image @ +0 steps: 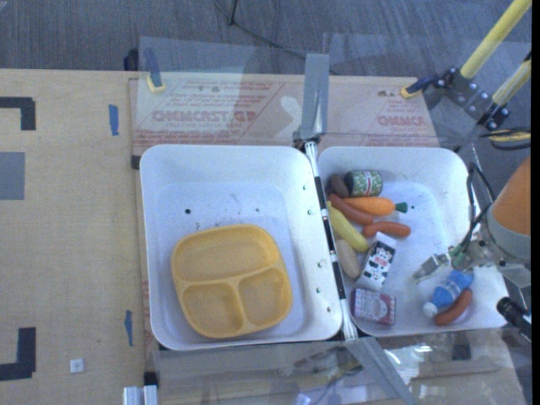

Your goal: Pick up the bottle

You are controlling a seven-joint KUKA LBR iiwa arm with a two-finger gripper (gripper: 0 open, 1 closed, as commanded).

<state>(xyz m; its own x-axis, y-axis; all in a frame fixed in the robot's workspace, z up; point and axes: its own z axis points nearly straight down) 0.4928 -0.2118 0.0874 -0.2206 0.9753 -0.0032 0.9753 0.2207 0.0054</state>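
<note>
The bottle (448, 291) is small and blue with a white cap, and it lies tilted in the right bin's (439, 171) near right corner. A red sausage (456, 310) rests against its lower side. My gripper (445, 262) hangs just above and slightly left of the bottle, at the end of the grey arm with the orange band (515, 207) that comes in from the right. Nothing visibly hangs from the gripper.
The right bin also holds a green-labelled can (364, 181), a carrot (372, 205), a sausage (386, 229), a banana (348, 229), a cow-patterned carton (380, 262) and a pink packet (374, 306). A yellow divided tray (231, 279) lies in the left bin (219, 171).
</note>
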